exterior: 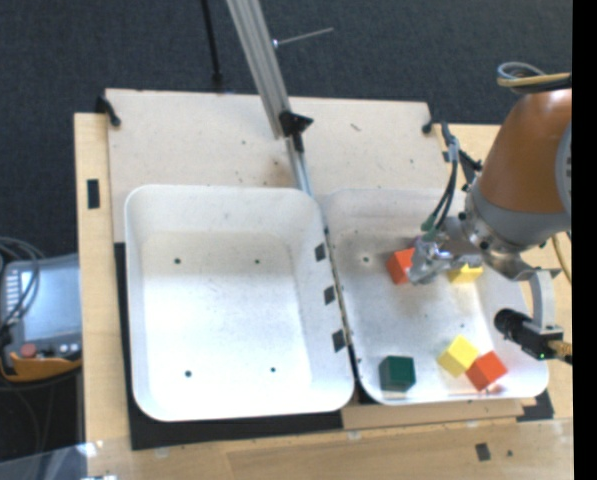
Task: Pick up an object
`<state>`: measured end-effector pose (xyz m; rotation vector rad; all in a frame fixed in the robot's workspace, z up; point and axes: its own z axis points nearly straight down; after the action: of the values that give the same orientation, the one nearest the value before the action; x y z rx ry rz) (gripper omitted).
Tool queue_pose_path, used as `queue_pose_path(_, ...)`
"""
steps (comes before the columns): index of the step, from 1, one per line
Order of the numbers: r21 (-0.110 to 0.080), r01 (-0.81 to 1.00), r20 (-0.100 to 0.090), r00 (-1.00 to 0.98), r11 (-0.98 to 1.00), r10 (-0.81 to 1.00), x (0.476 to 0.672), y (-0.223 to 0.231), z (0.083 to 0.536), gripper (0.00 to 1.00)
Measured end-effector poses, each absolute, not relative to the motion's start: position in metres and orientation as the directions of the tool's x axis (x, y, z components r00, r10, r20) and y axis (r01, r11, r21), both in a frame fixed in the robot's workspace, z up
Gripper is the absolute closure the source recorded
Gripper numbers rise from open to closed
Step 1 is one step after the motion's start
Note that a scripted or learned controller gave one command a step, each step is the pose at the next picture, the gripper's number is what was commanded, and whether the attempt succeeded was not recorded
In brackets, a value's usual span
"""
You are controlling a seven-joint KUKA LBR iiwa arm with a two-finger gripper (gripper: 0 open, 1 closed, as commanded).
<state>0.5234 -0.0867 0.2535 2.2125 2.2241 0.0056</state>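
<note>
My gripper (430, 262) hangs low over the right bin (378, 298), reaching in from the right. An orange block (401, 265) sits right against its left side, partly covered by it. A yellow block (466, 273) peeks out just to the gripper's right, under the wrist. Near the bin's front edge lie a dark green block (398, 372), a second yellow block (458, 354) and a red-orange block (487, 369), the last two touching each other.
The left bin (228, 298) lies beside the right one, with a row of black clips (330, 294) between them. A slanted aluminium post (263, 63) rises from the board behind the bins. A black fitting (523, 330) sits at the right bin's right rim.
</note>
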Motion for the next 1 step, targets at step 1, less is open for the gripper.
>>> queue_pose_path(1,0.002,1.0,-0.001,-0.006,0.006,1.0,0.5567,-0.0485,0.2408,1.0)
